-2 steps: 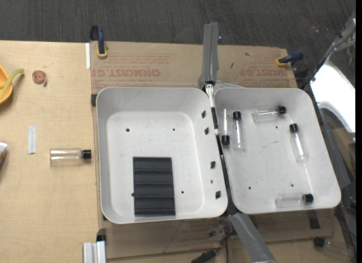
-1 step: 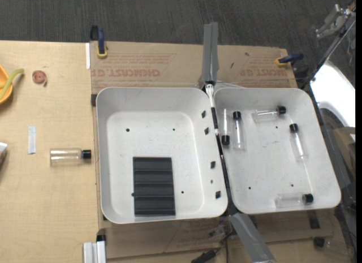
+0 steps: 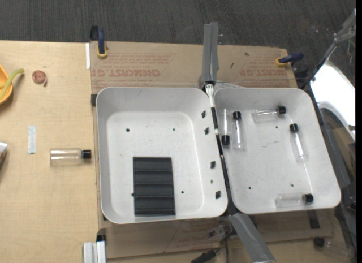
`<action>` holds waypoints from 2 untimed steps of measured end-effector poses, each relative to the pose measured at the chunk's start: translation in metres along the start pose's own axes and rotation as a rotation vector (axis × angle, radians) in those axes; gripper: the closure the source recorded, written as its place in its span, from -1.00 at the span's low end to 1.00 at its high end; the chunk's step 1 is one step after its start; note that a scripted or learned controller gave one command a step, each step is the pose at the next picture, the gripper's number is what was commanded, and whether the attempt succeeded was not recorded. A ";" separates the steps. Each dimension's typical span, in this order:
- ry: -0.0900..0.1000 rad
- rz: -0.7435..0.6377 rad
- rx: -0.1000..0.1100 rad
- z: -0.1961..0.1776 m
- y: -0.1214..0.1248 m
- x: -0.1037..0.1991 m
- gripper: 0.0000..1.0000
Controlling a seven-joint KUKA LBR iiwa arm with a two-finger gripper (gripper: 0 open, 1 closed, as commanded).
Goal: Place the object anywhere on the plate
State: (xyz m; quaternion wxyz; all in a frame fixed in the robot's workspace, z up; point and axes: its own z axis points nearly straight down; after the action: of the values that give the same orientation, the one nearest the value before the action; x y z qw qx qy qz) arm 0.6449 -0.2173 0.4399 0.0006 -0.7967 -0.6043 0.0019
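Observation:
A black ridged plate (image 3: 153, 186) lies flat in the left bin (image 3: 113, 120), toward its front edge. In the right bin (image 3: 322, 143) lie several clear vials with black caps. Two stand side by side near the bin's left wall (image 3: 237, 130) (image 3: 225, 127). One lies crosswise at the back (image 3: 264, 114), one sits slanted toward the right (image 3: 297, 141), and one rests at the front right corner (image 3: 293, 201). None of them touches the plate.
Both bins sit on a cardboard sheet (image 3: 169, 67) held by clamps (image 3: 99, 42) (image 3: 287, 60). On the wooden bench to the left lie another clear vial (image 3: 68, 155), a small white strip (image 3: 31, 140), a red disc (image 3: 38, 76) and a yellow object (image 3: 5, 85).

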 end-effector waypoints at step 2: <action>0.000 0.249 0.000 0.000 0.013 0.006 -1.00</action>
State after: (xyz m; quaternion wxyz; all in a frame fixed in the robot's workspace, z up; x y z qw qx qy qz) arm 0.6593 -0.2151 0.4399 0.0003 -0.8655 -0.5009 0.0017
